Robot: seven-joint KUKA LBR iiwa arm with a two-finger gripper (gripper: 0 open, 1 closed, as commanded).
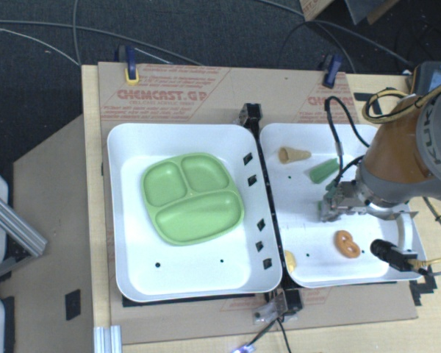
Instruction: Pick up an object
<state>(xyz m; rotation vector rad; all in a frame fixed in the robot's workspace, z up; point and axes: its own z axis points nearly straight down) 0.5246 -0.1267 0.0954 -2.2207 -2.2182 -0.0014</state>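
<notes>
Two white bins sit side by side on my bench, and the work is all in the right bin (309, 271). The left bin (125, 197) holds a green divided plate (192, 197), lying flat and well apart from the arm.

In the right bin I count four candidates: a small tan cone (294, 154) at the far side, a green block (324, 171) just to its right, a brown pretzel-shaped piece (346, 244) toward the near side, and a small yellow piece (288, 259) tucked against the near-left wall.

My gripper (336, 204) is down low in the middle of that bin, between the green block and the pretzel piece — near both, touching neither as far as I can judge. From this angle the wrist covers the tool, so I cannot tell how it is set, and I see nothing carried in it.

So I judge the pick as not yet done — every object lies on the bin floor. What remains is closing on one piece, most likely the green block or the pretzel, and lifting it clear.
</notes>
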